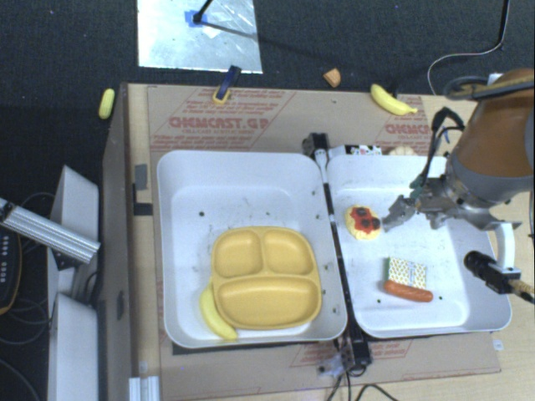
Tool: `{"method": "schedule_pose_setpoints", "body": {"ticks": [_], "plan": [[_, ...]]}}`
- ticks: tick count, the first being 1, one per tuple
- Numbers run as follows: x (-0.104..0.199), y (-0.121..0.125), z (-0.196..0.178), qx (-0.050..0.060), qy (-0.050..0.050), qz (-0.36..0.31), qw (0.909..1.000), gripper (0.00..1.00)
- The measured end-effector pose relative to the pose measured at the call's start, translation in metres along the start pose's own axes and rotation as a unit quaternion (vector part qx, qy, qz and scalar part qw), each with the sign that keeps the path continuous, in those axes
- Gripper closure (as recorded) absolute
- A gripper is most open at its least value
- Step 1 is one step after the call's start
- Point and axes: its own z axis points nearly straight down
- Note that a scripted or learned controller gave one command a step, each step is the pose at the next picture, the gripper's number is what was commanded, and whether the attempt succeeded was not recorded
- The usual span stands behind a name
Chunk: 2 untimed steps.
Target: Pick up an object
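In the right bin (456, 303) lie three small things: a round yellow toy pizza slice with red spots (364, 222) near the left wall, a checkered block (406, 271), and a red-orange sausage (408, 291) just in front of the block. My gripper (391, 215) hangs low over the right bin, its tip just right of the pizza toy and close to it. The grey arm with its orange band (497, 144) reaches in from the right. I see nothing held in the gripper.
The left bin (242, 186) holds a yellow divided plate (266, 276) with a banana (214, 314) against its front left. Outside the bins, on the bench and floor, lie another banana (391, 100), a small orange piece (333, 77) and a yellow item (106, 103).
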Motion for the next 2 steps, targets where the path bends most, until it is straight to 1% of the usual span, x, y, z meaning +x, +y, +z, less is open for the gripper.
{"method": "schedule_pose_setpoints", "body": {"ticks": [1,2], "plan": [[-0.027,-0.046,0.126,-0.004,-0.001,0.001,1.0000,0.00],[-0.027,-0.044,0.114,-0.007,-0.001,0.000,1.0000,1.00]]}}
